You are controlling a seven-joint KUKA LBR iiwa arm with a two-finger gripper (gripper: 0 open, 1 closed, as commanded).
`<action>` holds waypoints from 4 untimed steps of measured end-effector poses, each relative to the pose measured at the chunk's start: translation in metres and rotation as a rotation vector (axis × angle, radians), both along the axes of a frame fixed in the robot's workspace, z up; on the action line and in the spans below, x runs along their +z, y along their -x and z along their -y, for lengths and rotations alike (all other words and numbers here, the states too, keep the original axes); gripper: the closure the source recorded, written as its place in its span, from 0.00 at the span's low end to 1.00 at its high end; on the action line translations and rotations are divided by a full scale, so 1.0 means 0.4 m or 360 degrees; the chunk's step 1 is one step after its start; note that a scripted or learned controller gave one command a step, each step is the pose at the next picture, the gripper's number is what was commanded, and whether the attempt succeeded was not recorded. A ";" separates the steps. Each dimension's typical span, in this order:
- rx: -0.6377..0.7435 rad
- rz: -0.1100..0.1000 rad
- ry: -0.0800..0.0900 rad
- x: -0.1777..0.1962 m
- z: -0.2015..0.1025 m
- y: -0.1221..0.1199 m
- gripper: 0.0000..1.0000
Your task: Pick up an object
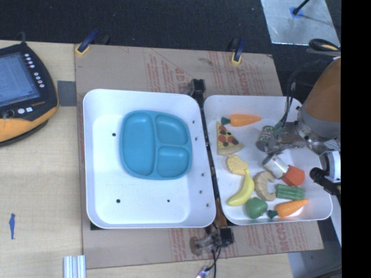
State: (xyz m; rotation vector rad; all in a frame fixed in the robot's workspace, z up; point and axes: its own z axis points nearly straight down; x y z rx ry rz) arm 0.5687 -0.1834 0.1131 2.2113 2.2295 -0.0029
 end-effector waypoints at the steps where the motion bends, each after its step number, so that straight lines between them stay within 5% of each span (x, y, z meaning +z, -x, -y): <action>1: 0.0002 -0.0001 0.0001 0.000 0.000 0.000 0.00; 2: -0.0006 -0.0005 -0.0004 -0.054 -0.027 -0.156 0.00; 3: -0.0003 -0.0007 -0.0004 -0.027 -0.025 -0.157 1.00; 4: -0.0007 -0.0001 -0.0005 0.209 -0.139 -0.178 1.00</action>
